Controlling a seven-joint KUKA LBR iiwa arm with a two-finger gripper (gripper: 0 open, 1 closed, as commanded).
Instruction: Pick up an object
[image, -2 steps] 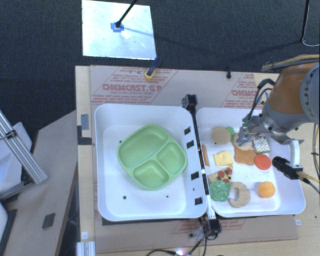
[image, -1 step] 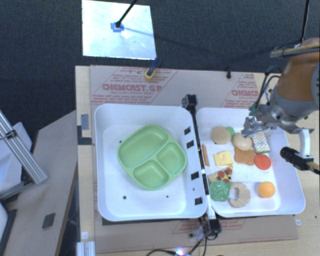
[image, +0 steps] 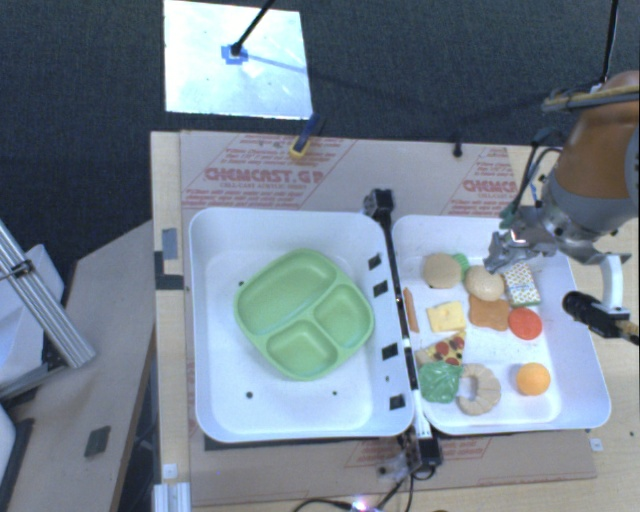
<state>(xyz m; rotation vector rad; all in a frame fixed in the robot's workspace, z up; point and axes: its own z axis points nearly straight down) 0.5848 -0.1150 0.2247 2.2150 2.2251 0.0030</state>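
The right bin (image: 585, 395) holds several toy foods: a tan bun (image: 440, 270), a second bun (image: 486, 284), a patterned cracker (image: 522, 286), brown toast (image: 490, 314), a red tomato (image: 526, 323), a yellow cheese square (image: 446, 316), a pizza slice (image: 451, 349), a green leafy piece (image: 437, 381), a bagel ring (image: 479, 388) and an orange (image: 533, 378). My gripper (image: 507, 249) hangs over the bin's far part, just above the second bun and the cracker. Nothing visibly hangs from it.
The left bin (image: 215, 400) holds a green three-compartment plate (image: 303, 313). A thin orange stick (image: 411, 308) lies along the divider (image: 392, 300) between the bins. The arm's orange-banded body (image: 600, 150) looms over the right bin's far right corner.
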